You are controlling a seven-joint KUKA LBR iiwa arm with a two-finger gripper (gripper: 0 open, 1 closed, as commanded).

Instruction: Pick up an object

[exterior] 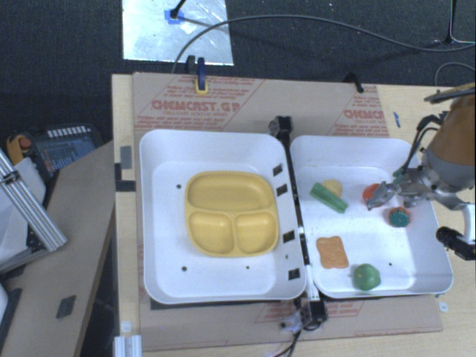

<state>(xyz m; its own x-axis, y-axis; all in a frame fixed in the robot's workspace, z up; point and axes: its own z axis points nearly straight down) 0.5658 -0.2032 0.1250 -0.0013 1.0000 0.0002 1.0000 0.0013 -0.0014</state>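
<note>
In the right bin [428, 274] lie several small objects: a green stick [328, 198] with a yellow piece [333, 187] behind it, a red piece [370, 193], a teal and orange ball [399, 216], a flat orange slab [332, 251] and a green ball [366, 276]. My gripper [382, 195] reaches in from the right and hangs low over the bin's right half. It sits right at the red piece and partly hides it. The teal and orange ball lies just below and to the right of the gripper.
A yellow divided plate [229, 213] fills the middle of the left bin [160, 199]. A black divider with clips [290, 214] runs between the two bins. The arm's grey wrist and orange band [454, 155] stand over the right bin's right rim.
</note>
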